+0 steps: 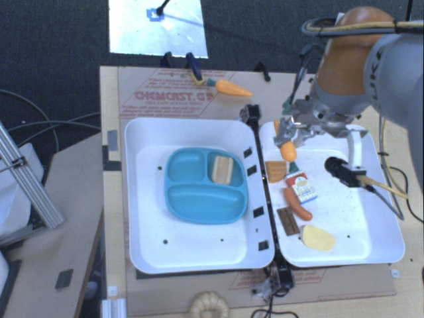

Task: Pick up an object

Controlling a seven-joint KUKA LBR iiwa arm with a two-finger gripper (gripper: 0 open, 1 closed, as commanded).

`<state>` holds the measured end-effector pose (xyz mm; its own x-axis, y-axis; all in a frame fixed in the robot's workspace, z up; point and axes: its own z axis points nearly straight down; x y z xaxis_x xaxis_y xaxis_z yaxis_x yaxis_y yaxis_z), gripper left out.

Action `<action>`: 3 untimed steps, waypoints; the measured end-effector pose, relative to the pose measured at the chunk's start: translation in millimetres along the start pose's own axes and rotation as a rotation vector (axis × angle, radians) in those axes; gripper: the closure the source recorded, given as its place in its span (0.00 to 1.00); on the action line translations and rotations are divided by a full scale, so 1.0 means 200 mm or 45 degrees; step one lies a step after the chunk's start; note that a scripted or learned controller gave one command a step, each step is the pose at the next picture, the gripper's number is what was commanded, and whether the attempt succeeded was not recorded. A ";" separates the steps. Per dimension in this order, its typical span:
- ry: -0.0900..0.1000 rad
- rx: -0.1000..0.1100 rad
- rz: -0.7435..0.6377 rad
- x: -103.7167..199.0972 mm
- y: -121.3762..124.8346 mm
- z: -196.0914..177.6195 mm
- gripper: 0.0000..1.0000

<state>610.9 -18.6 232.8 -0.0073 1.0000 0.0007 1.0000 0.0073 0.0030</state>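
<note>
The hand (289, 136) hangs over the far left corner of the right bin (371, 240), its fingers clamped on an orange carrot piece (288, 152) that juts below them. Nearer in that bin lie a cracker (275, 171), a sausage (297, 204), a small carton (303, 188) and a yellow slice (318, 238). The left bin (146, 244) holds a blue tray (199, 201) with a bread piece (222, 170). A toy carrot (230, 88) lies on the table (79, 177) beyond.

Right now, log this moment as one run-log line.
arm: over right bin | end effector: above orange toy | grasp: unconfirmed | left bin: blue plate with bread piece
</note>
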 end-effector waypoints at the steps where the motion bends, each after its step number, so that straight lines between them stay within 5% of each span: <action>1: -0.001 0.003 0.008 -0.05 -0.04 0.00 1.00; 3: 0.000 0.001 0.002 0.00 -0.05 0.01 1.00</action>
